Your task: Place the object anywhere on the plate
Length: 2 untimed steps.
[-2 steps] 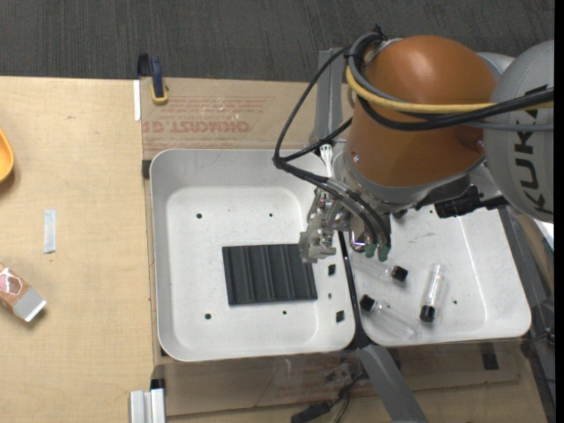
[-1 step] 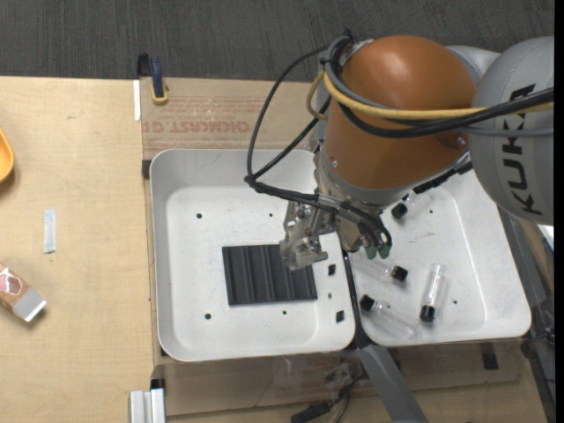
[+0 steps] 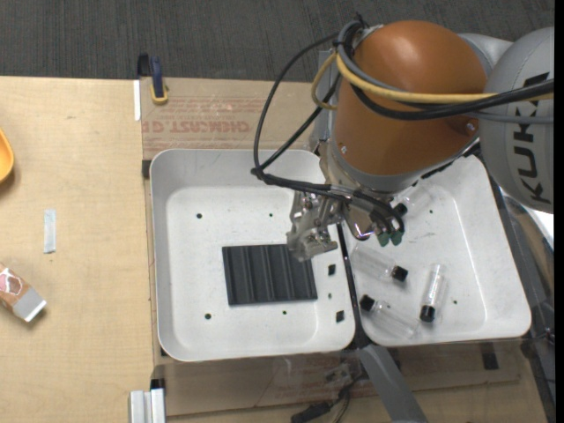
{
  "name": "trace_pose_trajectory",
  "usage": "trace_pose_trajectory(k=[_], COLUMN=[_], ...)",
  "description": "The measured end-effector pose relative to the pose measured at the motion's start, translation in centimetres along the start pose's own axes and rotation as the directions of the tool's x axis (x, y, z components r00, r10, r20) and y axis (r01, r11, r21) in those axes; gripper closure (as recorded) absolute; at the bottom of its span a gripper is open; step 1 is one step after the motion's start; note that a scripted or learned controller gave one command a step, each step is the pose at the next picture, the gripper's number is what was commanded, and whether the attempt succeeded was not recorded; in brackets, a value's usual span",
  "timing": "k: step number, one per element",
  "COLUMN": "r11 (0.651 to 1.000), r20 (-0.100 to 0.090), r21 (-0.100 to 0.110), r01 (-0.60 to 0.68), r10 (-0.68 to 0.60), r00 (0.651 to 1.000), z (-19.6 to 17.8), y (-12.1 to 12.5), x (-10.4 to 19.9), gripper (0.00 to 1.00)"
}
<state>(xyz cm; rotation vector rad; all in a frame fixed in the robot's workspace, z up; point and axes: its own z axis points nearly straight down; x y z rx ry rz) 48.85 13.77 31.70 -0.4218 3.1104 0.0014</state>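
Observation:
A dark ribbed plate (image 3: 269, 274) lies flat in the left bin (image 3: 185, 210), toward its front. My gripper (image 3: 307, 239) hangs over the plate's far right corner, close to the wall between the two bins. The big orange wrist above hides much of it. In the right bin (image 3: 493, 263) lie clear tubes with black caps: one (image 3: 430, 293) near the front, a second (image 3: 391, 270) at mid-left, and a third (image 3: 374, 307) by the front left corner.
The wooden bench on the left carries an orange thing (image 3: 4, 159) at the edge, a small pale strip (image 3: 49, 232) and a wrapped item (image 3: 21, 294). A blue and yellow clamp (image 3: 155, 79) sits behind the left bin on cardboard (image 3: 211, 117).

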Motion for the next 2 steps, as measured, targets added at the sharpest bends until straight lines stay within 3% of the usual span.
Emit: trace_pose_trajectory(k=[2], r11=[0.991], r20=[-0.002], r21=[0.0], r01=[0.131], r10=[-0.131], r00=[0.991], z=[2.6], y=[-4.8], x=[1.5], gripper=[1.0])
